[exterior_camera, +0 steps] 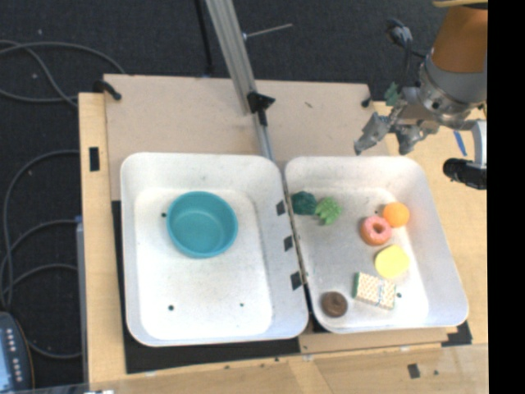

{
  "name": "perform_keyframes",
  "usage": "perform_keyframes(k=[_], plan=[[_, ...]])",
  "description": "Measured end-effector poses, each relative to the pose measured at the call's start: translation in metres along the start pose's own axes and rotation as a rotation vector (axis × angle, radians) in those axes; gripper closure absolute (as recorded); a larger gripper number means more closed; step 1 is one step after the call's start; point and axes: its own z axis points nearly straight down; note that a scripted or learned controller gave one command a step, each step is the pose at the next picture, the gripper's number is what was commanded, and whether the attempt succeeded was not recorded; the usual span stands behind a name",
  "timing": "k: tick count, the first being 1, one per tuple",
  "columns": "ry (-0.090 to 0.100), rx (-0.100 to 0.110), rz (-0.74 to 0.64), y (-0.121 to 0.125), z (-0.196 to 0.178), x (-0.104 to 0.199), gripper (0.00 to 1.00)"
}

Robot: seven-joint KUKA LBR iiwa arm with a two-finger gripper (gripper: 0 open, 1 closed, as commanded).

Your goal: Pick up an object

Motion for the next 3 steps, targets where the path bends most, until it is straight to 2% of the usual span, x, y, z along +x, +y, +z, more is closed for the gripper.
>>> perform_keyframes(k=[1,3], plan=[[-0.001,0.000,0.000,0.000,0.000,0.000,0.00],[-0.003,0.004,0.003,0.004,0.085,-0.001,0.00]])
